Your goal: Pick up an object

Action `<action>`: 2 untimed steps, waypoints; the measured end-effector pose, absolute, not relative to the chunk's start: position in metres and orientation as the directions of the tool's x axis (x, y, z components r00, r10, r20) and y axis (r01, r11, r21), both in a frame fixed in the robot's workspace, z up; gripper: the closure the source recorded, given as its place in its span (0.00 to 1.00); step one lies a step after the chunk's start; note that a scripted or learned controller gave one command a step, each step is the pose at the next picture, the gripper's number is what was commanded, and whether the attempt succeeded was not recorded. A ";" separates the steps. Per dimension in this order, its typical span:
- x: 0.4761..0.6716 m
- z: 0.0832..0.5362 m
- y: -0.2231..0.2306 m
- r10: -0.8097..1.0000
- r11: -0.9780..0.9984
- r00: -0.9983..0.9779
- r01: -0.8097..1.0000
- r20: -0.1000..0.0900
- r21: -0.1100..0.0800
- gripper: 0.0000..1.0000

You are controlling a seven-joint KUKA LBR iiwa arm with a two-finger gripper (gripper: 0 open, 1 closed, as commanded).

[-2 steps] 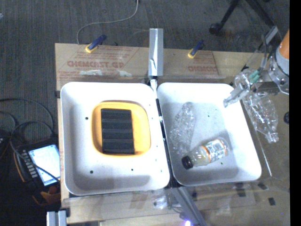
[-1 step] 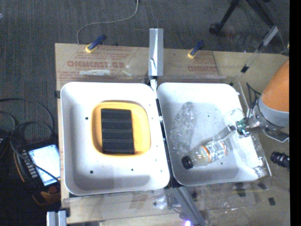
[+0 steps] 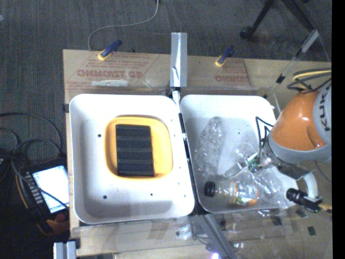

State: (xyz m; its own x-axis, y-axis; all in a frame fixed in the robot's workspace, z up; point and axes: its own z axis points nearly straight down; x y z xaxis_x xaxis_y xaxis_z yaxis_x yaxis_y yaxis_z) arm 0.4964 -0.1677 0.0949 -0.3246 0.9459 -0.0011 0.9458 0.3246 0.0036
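Claw (image 3: 257, 163): we cannot tell its state under the orange wrist in the right bin (image 3: 226, 102). We judge the bottle (image 3: 237, 190) nearest, just below-left, lying left-right, cap left. Crushed plastic (image 3: 211, 139) sits beyond; left bin (image 3: 86, 144) holds a yellow tray (image 3: 110, 150).

Tray (image 3: 139, 147) in left bin (image 3: 86, 117), bottles (image 3: 237, 190) in right bin (image 3: 237, 104)

Tool (image 3: 257, 162) fingers hidden among clear plastic bottles (image 3: 237, 190).
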 end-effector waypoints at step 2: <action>0.629 0.092 -0.210 0.999 -0.047 0.047 0.999 0.011 0.011 0.00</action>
